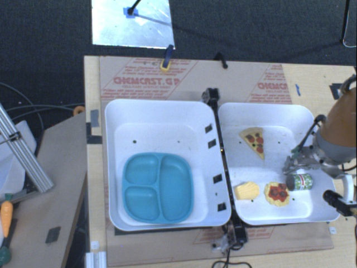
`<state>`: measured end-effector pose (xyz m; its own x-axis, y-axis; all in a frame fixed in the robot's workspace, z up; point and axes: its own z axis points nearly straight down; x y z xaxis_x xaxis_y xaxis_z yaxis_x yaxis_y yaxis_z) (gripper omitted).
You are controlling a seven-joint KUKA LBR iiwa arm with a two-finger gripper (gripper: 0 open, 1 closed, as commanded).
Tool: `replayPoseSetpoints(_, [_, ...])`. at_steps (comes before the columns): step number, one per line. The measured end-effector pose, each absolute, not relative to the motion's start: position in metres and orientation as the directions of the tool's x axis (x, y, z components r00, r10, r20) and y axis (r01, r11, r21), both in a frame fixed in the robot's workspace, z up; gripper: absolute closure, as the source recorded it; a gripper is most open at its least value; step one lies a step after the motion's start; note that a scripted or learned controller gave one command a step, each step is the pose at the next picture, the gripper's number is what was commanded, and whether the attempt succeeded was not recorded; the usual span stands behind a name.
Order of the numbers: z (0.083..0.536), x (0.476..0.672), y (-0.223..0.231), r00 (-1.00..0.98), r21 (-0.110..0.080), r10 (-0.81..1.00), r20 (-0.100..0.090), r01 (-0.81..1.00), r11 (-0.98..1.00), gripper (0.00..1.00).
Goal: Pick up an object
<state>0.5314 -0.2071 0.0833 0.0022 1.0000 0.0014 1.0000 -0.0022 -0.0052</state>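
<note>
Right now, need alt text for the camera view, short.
The gripper hangs low in the right bin beside a small can, near a pizza slice, a round toy pizza and a yellow piece. The left bin holds a blue divided tray.

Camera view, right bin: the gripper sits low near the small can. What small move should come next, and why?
Probably a short descent onto the can, then close. The gripper hangs just above the can's left end in the right bin, nearer to it than to the round pizza toy or the pizza slice. Nothing is visibly between its fingers, so no pick has happened yet.
</note>
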Motion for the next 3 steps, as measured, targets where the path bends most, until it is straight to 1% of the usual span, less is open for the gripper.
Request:
replayPoseSetpoints(1, [0.084, 0.535, -0.206, -0.001, 0.002, 1.0, 0.0, 1.0, 0.001, 0.0])
replayPoseSetpoints(2, [0.086, 0.627, -0.205, -0.008, 0.011, 1.0, -0.003, 1.0, 0.008, 0.0])
replayPoseSetpoints(3, [0.086, 0.672, -0.158, -0.01, 0.008, 1.0, -0.001, 1.0, 0.01, 0.0])
